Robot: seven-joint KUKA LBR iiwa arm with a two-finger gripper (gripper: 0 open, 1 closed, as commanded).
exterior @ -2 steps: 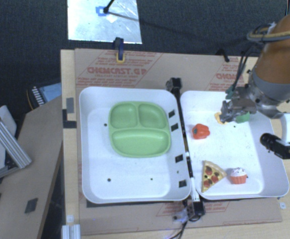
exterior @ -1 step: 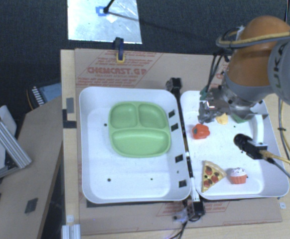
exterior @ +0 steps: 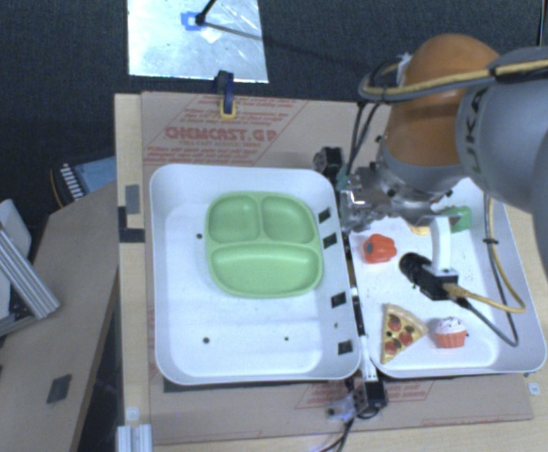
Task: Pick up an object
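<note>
A: Nearest first?
B: Near end of the right bin [exterior: 517, 345]: toy pizza slice [exterior: 401, 332], with a cupcake [exterior: 449, 332] just beside it.
A: Further in?
B: Red-orange toy vegetable [exterior: 378, 249] mid-bin, near the divider. The left bin [exterior: 187, 332] holds a green divided plate [exterior: 263, 245], lying flat. Small green block [exterior: 460, 218] further back on the right.
A: Tool?
B: The tool [exterior: 357, 201] is over the right bin's far left corner, by the divider. The wrist hides it, so can't tell how open, or whether anything is held.
</note>
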